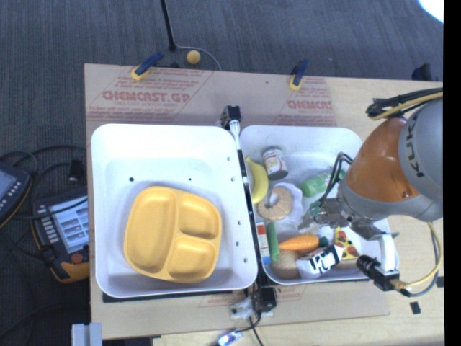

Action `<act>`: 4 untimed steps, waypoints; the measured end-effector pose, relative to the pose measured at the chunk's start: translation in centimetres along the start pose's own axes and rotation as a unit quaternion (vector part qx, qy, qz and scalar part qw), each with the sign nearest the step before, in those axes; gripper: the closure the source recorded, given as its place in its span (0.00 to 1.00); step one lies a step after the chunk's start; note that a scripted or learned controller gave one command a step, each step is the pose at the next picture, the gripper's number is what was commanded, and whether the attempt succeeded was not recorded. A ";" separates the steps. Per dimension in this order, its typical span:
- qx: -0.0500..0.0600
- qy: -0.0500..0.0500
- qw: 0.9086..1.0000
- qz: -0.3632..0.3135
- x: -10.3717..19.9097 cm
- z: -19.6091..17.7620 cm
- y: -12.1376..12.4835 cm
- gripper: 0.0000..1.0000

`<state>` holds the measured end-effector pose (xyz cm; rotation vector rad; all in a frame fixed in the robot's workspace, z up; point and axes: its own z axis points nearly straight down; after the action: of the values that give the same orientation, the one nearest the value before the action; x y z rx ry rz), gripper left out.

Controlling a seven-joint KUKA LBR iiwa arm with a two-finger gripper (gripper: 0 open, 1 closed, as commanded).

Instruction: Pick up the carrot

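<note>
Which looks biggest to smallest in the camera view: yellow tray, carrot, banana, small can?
1. yellow tray, by far the largest
2. banana and carrot, look alike, not ranked
3. small can, smallest

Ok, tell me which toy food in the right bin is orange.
The carrot. It lies lengthwise near the front of the right bin, the sole orange piece there; the banana is yellow and the piece beside it at the divider is green.

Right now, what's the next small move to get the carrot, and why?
Probably lower the gripper a little onto the carrot. The carrot lies flat in the right bin, just below-left of the wrist, among other toy foods, and nothing shows between the fingers yet.
</note>
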<state>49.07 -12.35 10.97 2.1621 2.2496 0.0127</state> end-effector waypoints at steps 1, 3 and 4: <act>0.001 0.000 1.000 0.000 0.0 0.0 0.0 0.00; 0.002 0.001 0.994 -0.109 1.9 0.8 -0.1 1.00; 0.013 0.003 0.990 0.141 8.2 -7.5 -0.2 1.00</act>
<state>48.37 -4.13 18.36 2.4752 1.9376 -0.0042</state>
